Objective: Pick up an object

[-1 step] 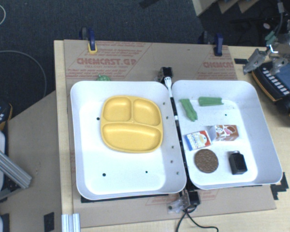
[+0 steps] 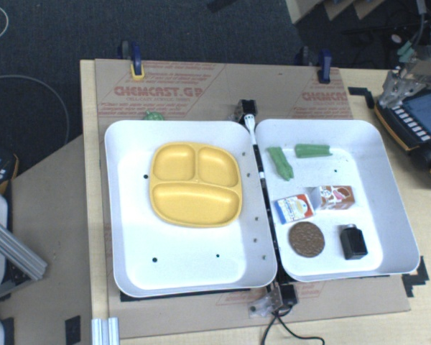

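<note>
The right bin (image 2: 390, 185) holds several small objects. Two green pieces lie near its far edge: one slanted (image 2: 280, 162), one level (image 2: 312, 150). A blue and white packet (image 2: 294, 208) sits beside a red and brown packet (image 2: 335, 197) in the middle. Nearer the front lie a round brown disc (image 2: 307, 238) and a small black block (image 2: 353, 241). The objects all lie apart from one another, except the two packets, which nearly touch. In the left bin (image 2: 129, 250) a yellow divided plate (image 2: 196, 184) rests flat.
Both bins sit on a brown board (image 2: 201, 85) held by clamps (image 2: 136, 60) at its far edge. A small green scrap (image 2: 154, 116) lies on the board behind the left bin. A dark device (image 2: 416, 117) stands off the right side.
</note>
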`<state>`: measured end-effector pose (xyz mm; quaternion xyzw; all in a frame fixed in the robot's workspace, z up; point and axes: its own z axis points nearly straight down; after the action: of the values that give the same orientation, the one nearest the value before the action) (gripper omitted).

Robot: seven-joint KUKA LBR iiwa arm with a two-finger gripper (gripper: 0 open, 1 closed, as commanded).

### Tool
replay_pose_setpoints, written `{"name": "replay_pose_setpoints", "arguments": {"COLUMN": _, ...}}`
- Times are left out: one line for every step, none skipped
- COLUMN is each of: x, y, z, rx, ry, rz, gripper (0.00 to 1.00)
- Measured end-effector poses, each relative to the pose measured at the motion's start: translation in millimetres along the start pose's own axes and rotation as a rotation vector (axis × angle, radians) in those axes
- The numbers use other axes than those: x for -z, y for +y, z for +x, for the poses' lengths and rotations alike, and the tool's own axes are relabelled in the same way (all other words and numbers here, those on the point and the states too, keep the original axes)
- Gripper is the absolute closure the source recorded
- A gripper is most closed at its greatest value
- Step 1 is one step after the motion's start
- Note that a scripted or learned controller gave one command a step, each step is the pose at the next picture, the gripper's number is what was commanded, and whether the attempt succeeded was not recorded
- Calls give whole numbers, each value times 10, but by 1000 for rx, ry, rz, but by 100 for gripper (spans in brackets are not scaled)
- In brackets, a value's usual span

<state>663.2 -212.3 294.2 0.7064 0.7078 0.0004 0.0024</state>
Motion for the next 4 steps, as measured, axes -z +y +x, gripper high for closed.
{"name": "replay_pose_setpoints", "arguments": {"x": -74, "y": -511, "z": 562, "rx": 2, "ry": 6, "rz": 8, "gripper": 100}}
{"name": "replay_pose_setpoints", "arguments": {"x": 1642, "y": -712, "z": 1099, "rx": 5, "ry": 1, "rz": -19, "gripper": 100}}
{"name": "replay_pose_setpoints", "arguments": {"x": 958, "y": -1000, "z": 1244, "rx": -1, "ry": 4, "rz": 12, "gripper": 100}}
{"name": "replay_pose_setpoints", "arguments": {"x": 486, "y": -1721, "z": 1410, "rx": -4, "ry": 5, "rz": 14, "gripper": 100}}
